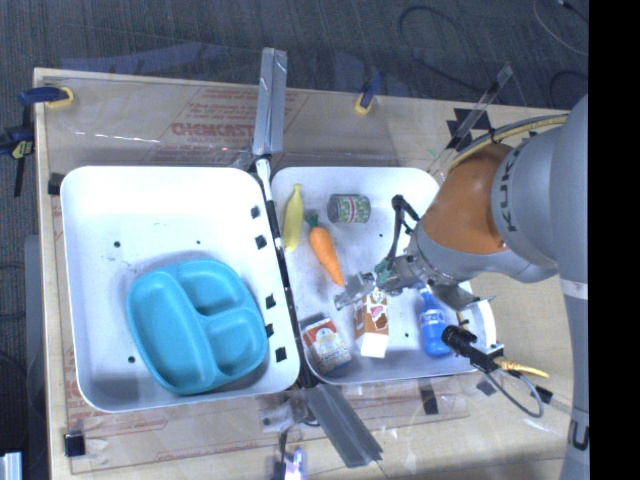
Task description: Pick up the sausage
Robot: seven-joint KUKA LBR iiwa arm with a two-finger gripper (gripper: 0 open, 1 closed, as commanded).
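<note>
Looking at the right bin [400, 183], I can't pick out any sausage; the arm [480, 218] covers part. Gripper [362, 290] sits mid-frame over a carton [373, 326]; grip state unclear.

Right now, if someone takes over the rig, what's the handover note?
Hand: low in the right bin, just above the small carton, between the carrot and the blue bottle. No grasp confirmed.
Sausage: I cannot pick it out; it may be hidden under the arm.
Also in that bin: banana, can.
Done: nothing visibly lifted.
Left: find the sausage, grasp it, lift it.
</note>
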